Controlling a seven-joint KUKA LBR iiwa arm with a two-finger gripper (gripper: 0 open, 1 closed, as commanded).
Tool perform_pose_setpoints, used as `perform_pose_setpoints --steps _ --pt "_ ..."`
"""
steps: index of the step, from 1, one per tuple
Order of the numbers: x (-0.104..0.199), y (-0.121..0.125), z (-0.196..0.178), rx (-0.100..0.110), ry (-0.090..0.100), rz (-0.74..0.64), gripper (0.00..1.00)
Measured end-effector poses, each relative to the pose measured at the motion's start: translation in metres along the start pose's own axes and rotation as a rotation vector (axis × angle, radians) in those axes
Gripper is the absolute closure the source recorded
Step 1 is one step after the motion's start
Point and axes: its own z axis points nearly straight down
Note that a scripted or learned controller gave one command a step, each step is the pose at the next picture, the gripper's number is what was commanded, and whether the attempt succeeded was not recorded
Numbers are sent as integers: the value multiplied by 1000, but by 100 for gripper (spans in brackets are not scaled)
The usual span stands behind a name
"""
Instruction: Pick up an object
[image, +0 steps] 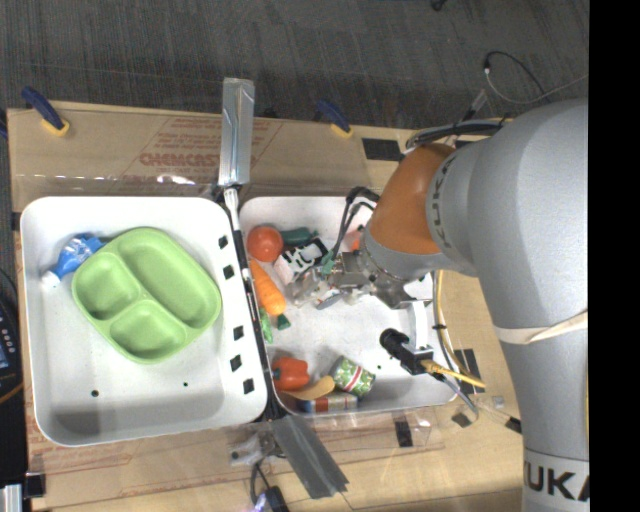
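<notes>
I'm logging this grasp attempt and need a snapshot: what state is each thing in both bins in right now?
Green divided plate: lying flat in the left bin, right way up.
Blue item: partly tucked under the plate's edge.
Toy carrot: lying flat in the right bin.
Red ball: resting by the carrot's end.
Small patterned can: tipped on its side.
End effector: low in the right bin.
</notes>
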Motion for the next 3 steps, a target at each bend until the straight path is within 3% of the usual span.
perform_pose_setpoints --steps 1,2,3 --pt "10 58 0 18 2 89 0" --pt "18 -1 1 6 2 379 0" --pt "-13 -27 -42 3 2 153 0"
